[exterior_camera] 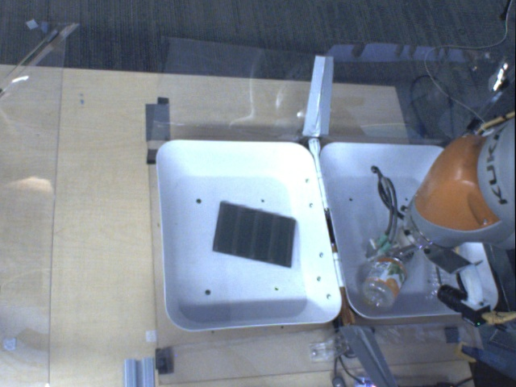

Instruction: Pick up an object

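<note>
Arm (pixel 463 192) reaches in over the right bin (pixel 355 216), its orange band sitting high above that bin's right half. Down near the right bin's front wall lies a clear plastic bottle (pixel 380 280) with an orange patch inside, tipped on its side. The jaws (pixel 395 244) hover just above and behind the bottle, very near it, perhaps touching its top end; whether they are released or clenched, I cannot tell, the wrist and cables crowd them too much. A dark looped cable (pixel 385 188) trails across the right bin's floor behind the jaws. Just left of the right bin, touching it wall to wall, sits the left bin (pixel 177 216), and on its floor lies a dark ribbed rectangular pad (pixel 255 233), flat, slightly skewed, well apart from the bottle. Both bins rest on the wooden table (pixel 89 216).
</note>
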Robot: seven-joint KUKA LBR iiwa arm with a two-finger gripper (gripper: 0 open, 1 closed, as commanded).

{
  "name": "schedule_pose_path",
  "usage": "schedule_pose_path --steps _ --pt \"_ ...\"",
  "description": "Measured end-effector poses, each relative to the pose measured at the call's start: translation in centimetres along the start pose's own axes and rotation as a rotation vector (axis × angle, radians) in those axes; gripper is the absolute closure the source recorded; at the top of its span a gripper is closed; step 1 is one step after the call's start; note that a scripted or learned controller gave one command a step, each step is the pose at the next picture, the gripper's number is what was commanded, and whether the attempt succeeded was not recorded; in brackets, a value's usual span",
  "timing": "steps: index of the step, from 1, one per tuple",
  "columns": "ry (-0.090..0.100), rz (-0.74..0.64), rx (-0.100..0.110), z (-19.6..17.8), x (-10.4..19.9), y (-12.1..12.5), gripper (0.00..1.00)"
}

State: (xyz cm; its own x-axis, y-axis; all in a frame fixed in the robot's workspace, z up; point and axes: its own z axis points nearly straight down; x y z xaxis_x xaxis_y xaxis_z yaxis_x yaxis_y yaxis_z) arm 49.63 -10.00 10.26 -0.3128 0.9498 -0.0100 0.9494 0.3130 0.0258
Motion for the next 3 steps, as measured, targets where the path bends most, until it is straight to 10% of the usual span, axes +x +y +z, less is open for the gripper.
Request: schedule_pose_path --steps 1,2,3 --pt "0.006 -0.071 0.016 1.0 0.5 1.5 1.00" --pt "0.007 -0.092 0.017 -8.2 1.1 9.4 1.00" --pt "0.008 -0.093 0.018 -8.1 1.1 9.4 0.00"
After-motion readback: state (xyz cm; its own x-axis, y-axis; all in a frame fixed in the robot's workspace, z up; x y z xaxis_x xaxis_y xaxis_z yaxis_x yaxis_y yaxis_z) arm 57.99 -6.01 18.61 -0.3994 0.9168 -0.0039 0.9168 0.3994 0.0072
